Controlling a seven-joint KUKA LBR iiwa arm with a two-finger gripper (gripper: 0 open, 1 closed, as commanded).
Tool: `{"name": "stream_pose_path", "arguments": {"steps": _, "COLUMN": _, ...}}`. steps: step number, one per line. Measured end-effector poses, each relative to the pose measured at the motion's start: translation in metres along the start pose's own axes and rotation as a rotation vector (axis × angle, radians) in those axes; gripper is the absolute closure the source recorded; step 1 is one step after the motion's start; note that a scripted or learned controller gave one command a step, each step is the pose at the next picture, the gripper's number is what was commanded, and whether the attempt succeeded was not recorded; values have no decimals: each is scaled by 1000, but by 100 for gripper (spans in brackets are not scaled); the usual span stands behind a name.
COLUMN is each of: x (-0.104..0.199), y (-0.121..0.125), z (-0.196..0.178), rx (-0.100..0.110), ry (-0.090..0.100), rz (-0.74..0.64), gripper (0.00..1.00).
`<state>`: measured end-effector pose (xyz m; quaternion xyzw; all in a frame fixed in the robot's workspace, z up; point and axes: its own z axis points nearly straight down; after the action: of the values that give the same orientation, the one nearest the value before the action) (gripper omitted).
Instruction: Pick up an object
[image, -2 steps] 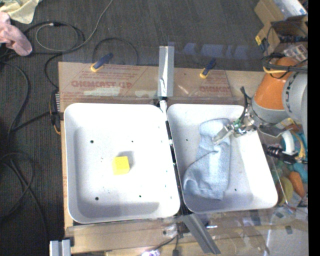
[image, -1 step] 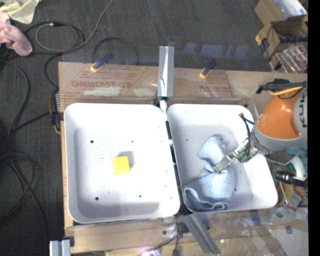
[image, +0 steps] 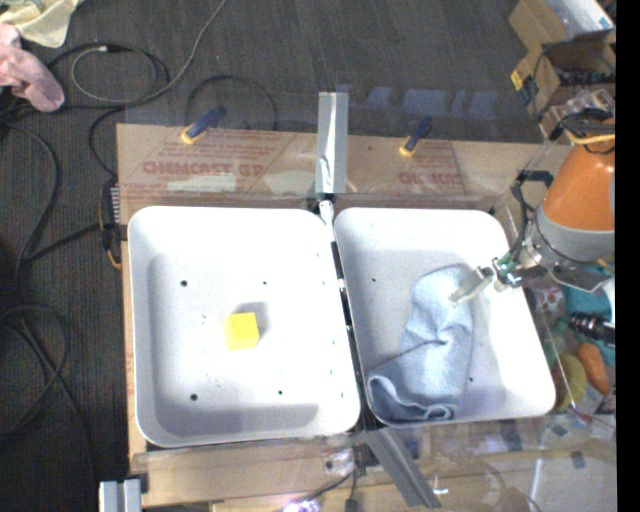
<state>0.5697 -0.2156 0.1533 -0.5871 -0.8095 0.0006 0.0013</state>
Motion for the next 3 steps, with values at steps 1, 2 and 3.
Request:
{"name": "stream_pose_path", "arguments": {"steps": 1, "x": 39, "y": -25, "z": -70, "rx": 1, "ry": 0, "rz": 53, "gripper": 0}}
{"name": "stream_pose_path", "arguments": {"steps": 2, "x": 32, "y": -39, "z": -84, "rx": -1, "ry": -1, "rz": 32, "gripper": 0}}
{"name": "stream_pose_path", "arguments": {"steps": 3, "x": 25, "y": -46, "z": -73, "rx": 0, "ry": 0, "rz": 50, "gripper": 0}}
